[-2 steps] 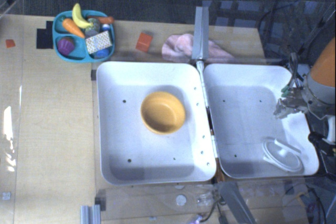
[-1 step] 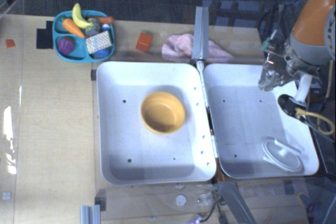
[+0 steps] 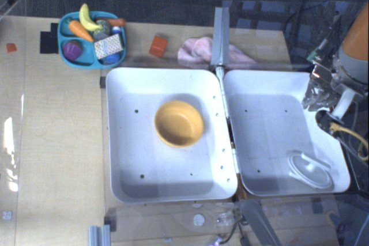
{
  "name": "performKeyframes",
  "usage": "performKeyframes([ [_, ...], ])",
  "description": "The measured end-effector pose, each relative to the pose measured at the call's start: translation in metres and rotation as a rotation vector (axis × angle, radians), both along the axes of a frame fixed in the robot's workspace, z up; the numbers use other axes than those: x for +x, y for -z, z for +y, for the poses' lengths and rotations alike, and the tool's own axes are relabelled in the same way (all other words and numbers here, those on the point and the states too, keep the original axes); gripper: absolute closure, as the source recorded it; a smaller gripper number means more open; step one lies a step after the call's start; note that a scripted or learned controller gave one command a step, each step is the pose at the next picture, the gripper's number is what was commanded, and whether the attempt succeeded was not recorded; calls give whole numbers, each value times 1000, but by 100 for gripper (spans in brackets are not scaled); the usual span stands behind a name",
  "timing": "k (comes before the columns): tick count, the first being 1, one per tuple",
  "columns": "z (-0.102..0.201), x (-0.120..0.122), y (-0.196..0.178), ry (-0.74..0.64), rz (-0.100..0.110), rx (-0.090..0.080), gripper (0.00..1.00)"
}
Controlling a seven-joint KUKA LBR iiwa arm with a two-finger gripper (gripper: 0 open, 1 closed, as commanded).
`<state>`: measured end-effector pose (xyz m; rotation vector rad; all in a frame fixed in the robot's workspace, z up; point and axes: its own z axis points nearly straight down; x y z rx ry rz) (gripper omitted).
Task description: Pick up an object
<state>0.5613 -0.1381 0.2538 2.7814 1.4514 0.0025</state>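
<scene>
A yellow bowl [image 3: 179,123] sits upright near the middle of the left bin [image 3: 124,124]. A clear plastic piece [image 3: 311,170], hard to make out, lies in the near right corner of the right bin [image 3: 265,124]. My gripper [image 3: 318,96] hangs over the right bin's far right edge, well above and behind the clear piece and far from the bowl. Nothing shows in its grasp. The arm's orange band [image 3: 354,43] rises behind it.
Behind the bins, a blue tray [image 3: 86,60] holds toy food, with a red block [image 3: 158,46] and a pink cloth [image 3: 196,52] beside it. A metal post [image 3: 218,37] stands at the bins' joint. Cables [image 3: 346,135] hang at the right bin's edge.
</scene>
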Motion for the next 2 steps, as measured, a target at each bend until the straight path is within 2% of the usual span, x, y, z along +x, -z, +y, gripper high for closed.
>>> performKeyframes([
  [1, -50, -36, -17, 245, -4, 0, 0],
  [2, -20, -59, 125, 507, 3, 5, 0],
])
